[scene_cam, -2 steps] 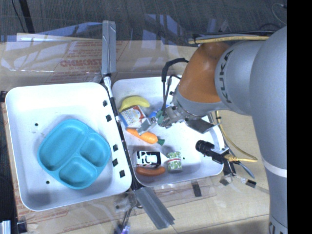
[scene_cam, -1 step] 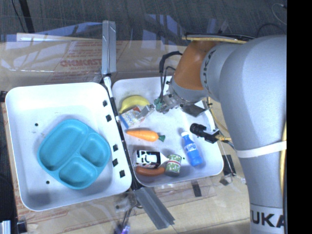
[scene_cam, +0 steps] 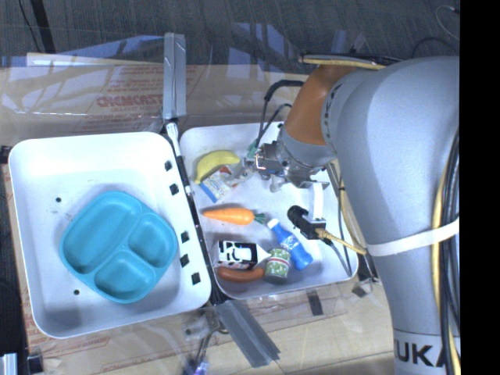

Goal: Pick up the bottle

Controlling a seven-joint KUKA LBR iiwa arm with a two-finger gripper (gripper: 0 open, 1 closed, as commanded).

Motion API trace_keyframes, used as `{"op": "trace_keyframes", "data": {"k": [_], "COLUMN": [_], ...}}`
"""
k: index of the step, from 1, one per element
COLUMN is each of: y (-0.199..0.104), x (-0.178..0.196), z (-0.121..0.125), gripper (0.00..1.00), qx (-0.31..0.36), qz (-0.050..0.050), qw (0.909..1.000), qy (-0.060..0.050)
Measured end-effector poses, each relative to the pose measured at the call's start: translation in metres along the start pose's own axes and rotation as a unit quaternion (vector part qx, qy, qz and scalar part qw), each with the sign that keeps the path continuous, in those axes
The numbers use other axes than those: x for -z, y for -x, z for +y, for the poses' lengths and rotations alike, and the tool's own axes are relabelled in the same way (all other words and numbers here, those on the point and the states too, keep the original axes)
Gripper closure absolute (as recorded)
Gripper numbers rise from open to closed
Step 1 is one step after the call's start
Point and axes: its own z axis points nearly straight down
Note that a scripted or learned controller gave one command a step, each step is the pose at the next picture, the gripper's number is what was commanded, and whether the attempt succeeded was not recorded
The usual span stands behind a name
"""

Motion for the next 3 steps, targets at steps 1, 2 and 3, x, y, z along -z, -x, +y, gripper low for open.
{"op": "trace_keyframes", "data": {"k": [1,2,3], "y": [0.066,0.063,0.063], "x": [-0.006,-0.007,0.002], "z": [-0.034,-0.087,-0.087], "gripper": [0.00,0.00,1.00], "qx": [0.083,0.111,0.113], "qz": [-0.001,-0.001,-0.001], "qw": [0.9966,0.9937,0.9936], "qy": [-0.006,-0.007,-0.007]}}
